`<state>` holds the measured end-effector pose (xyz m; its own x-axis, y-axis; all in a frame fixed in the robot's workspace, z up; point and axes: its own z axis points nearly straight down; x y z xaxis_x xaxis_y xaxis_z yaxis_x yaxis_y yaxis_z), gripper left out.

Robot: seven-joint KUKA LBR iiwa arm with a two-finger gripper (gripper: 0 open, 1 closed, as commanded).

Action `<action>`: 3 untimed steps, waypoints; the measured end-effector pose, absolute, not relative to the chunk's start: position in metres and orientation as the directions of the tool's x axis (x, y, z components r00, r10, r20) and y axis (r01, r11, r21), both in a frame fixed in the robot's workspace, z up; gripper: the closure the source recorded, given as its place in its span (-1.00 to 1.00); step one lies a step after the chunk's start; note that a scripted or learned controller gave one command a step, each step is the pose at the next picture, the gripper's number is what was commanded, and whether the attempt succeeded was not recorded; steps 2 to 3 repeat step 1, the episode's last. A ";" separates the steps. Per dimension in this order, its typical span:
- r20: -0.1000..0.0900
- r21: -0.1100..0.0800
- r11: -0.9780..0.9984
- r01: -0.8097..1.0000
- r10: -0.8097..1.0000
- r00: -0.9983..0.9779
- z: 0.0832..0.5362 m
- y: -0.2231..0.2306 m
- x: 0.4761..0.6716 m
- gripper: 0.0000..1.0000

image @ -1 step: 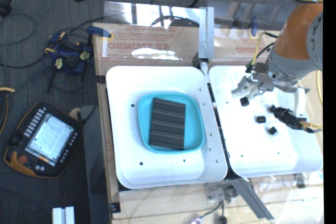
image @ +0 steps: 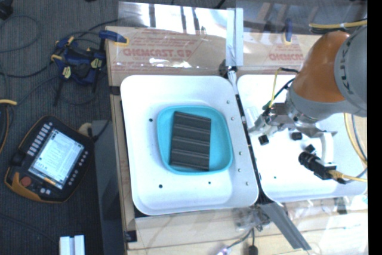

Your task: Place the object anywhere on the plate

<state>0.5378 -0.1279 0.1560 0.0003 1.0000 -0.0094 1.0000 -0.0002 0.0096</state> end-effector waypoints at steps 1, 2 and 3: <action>-0.027 0.014 -0.016 1.000 1.000 0.016 0.158 -0.141 0.536 -1.00; -0.027 0.014 -0.016 1.000 1.000 0.016 0.158 -0.141 0.536 -1.00; -0.027 0.014 -0.016 1.000 1.000 0.016 0.158 -0.141 0.536 -1.00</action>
